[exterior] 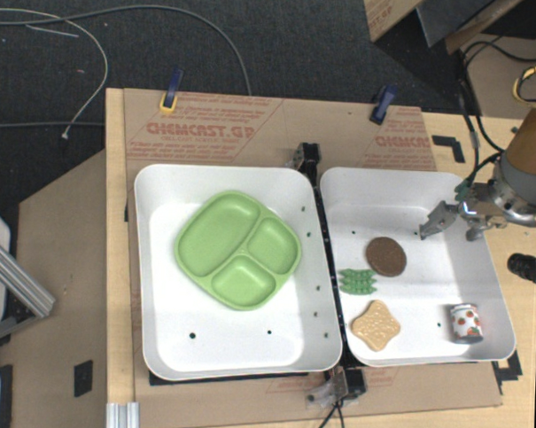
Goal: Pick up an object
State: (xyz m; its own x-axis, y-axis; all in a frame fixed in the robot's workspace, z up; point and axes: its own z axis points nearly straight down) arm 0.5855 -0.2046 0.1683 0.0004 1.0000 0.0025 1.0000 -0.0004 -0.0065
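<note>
Gripper (451, 221) open, fingers spread, nothing between them, poised over upper right part of right bin (411, 184). Brown round disc (386, 255) just below-left of it, green pea pod (355, 281) and tan cracker (375, 325) lower, small can (464, 322) near right wall. Green divided plate (238, 249) in left bin (159, 275).

Blue clamps (172, 87) (384, 105) on cardboard sheet (210, 126); cables (98, 33) on dark carpet.

Grey arm (525, 180) with orange band, silver wrist, dark slender-fingered hand (452, 224).
</note>
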